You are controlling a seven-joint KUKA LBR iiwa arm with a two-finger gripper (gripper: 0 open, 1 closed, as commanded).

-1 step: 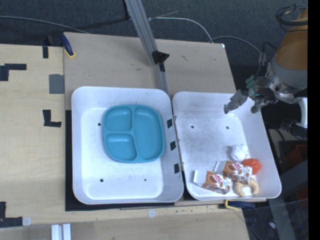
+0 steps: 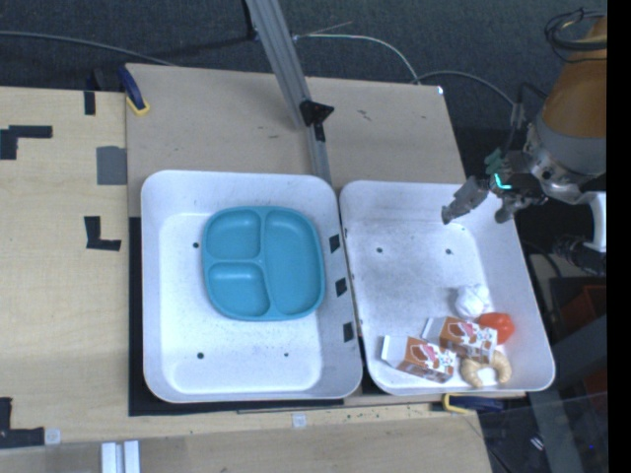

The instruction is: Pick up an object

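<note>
The grey two-finger gripper is seen spread open and empty above the right shallow white bin's far corner. The small objects, a red-brown printed carton among them, are clustered at the near corner; 1 outlying piece should be chosen.
</note>
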